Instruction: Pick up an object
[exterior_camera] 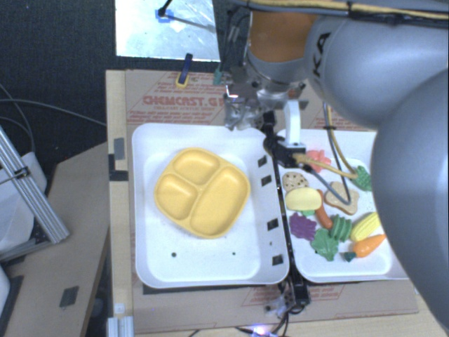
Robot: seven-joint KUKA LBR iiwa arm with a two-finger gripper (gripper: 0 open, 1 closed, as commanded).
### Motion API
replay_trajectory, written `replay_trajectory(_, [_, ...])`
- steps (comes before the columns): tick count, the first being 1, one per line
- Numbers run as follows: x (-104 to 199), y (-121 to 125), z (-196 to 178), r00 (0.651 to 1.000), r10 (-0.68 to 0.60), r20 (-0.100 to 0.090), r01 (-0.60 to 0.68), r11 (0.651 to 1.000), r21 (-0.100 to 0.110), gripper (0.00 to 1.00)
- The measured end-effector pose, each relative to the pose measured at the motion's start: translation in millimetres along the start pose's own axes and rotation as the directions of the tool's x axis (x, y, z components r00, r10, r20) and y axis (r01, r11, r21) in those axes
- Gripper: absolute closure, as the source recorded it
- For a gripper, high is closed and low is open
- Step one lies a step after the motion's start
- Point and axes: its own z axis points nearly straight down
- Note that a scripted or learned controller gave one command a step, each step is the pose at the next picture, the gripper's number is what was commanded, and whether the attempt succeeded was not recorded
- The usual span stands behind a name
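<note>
Nearest the front edge of the desk, the right bin (379,269) carries a heap of toy food: a carrot (370,244), corn (365,225), green leaves (330,239), purple grapes (303,225), a yellow lemon-like piece (303,199), a cookie (294,181). The left bin (151,258) has a yellow divided plate (202,192) at its middle. Farther back, the gripper (245,114) hangs over the left bin's far right corner, well apart from the food and with nothing between its fingers that I can see; whether they stand apart or together I cannot tell. I'd say the pick is not yet begun: it must swing over the right bin, choose a piece and descend.
</note>
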Motion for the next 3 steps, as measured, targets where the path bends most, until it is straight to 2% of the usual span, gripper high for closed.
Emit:
replay_trajectory(1, [0.1, 5.4, 80.8, 1.0, 0.007, 0.002, -0.007, 1.0, 0.005, 1.0])
replay_trajectory(2, [89.0, 47.8, 30.4, 1.0, -0.004, -0.004, 0.004, 1.0, -0.011, 1.0])
replay_trajectory(3, [83.3, 26.9, -156.5, 1.0, 0.001, -0.007, -0.001, 1.0, -0.021, 1.0])
